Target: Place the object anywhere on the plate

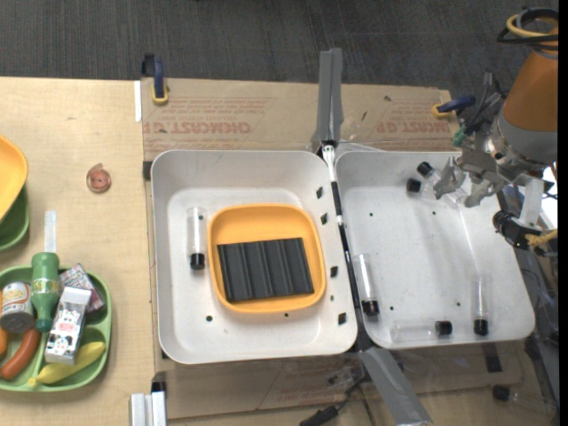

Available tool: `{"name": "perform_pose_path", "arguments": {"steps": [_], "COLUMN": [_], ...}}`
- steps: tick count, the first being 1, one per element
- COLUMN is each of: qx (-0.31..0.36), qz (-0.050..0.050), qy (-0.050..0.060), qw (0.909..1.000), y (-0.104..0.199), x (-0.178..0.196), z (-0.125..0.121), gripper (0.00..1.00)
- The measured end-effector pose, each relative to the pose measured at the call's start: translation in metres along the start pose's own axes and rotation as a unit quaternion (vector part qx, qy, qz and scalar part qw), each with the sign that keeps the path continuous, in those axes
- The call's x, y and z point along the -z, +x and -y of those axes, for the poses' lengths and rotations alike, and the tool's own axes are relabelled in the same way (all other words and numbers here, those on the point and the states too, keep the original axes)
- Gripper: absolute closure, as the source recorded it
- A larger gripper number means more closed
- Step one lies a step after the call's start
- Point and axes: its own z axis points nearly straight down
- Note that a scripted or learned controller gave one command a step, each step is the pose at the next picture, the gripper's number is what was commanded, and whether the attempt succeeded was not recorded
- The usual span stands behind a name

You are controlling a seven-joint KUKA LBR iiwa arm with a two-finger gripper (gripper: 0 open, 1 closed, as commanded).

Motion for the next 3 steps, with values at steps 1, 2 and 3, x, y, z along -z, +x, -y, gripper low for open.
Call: {"name": "perform_pose_path", "arguments": {"steps": [1,2,3], "qx": [0.119,0.243,0.263], "qz": [0.0,0.0,0.0], "qy": [0.0,-0.002,-0.002], "qw": [0.9929,0.9701,0.9647], "y": [0.045,0.042,0.05], "x": [-0.01,-0.023,0.014], "z": [-0.032,-0.052,-0.05], "gripper": [1.0,1.0,1.0]}}
